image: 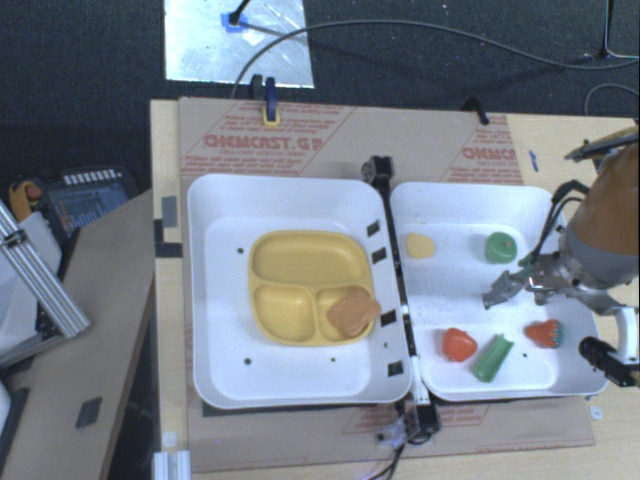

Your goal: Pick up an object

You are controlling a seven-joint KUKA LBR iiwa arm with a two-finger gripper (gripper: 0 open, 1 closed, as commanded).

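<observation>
Left shallow white bin [215, 268]: yellow three-compartment plastic tray [290, 268], with a tan bread-like lump [352, 313] in its lower right compartment. Right shallow white bin [450, 378]: green stick [492, 358], green round cup [500, 246], orange-red tomato-like piece [459, 344], red strawberry-like piece [543, 333], pale yellow disc [421, 246]. Grey gripper [500, 293] poised over this bin between cup and stick, grasping nothing I can see; its fingers' state, cannot tell.

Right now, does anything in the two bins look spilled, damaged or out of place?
Nothing stands out. The yellow tray lies flat in the left bin, holding a brown piece. The toy foods lie separate in the right bin.
</observation>
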